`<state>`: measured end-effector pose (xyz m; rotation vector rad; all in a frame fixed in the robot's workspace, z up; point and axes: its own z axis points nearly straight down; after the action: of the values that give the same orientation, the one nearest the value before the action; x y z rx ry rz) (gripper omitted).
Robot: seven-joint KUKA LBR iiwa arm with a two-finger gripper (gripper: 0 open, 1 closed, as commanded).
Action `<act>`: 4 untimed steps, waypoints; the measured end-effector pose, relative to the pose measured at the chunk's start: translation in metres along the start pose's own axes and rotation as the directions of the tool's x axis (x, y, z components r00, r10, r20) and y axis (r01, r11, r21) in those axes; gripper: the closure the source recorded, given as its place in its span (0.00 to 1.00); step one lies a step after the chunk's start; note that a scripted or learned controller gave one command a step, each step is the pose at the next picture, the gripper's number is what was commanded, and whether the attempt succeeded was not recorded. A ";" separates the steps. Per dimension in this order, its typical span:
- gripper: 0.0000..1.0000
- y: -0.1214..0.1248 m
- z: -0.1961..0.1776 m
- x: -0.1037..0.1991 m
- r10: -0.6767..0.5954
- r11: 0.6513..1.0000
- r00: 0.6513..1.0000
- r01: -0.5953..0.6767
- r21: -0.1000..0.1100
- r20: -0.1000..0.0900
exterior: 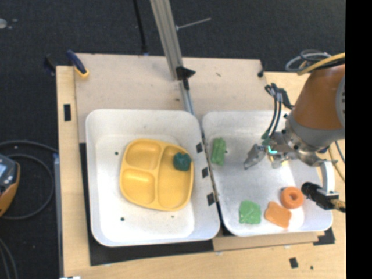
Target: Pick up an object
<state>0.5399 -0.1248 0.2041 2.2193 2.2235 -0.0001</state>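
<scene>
A pale wooden counter stands on dark carpet, with a slanted aluminium rail rising from its far side, and it carries two shallow white bins side by side. The left bin holds a yellow divided tray with a small dark green object sitting in its upper right compartment. The right bin holds four loose pieces: a long green piece near the left wall, a green block toward the near edge, an orange wedge just beside it, and an orange ring a little further right. The grey arm with its orange band reaches in from the right, and its claw hangs over the bare middle of the right bin with the two prongs spread apart and nothing between them. As for progress, the pick looks not yet made: every object lies on a bin floor or in the tray, and no grasp is in hand. The claw sits between the candidates, with the long green piece off to its left and the green block and orange pieces below it toward the near edge, all clearly apart from the prongs. What is left is to choose one, come over it, descend, close and lift.
</scene>
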 end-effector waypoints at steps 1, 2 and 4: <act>0.00 0.000 -0.001 0.000 0.000 1.000 1.000 0.000 -0.002 0.000; 0.00 0.000 0.042 0.000 0.002 1.000 1.000 -0.002 0.003 0.000; 0.00 0.010 0.103 0.001 0.004 1.000 1.000 -0.004 0.000 0.001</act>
<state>0.5496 -0.1241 0.1009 2.2237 2.2181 -0.0009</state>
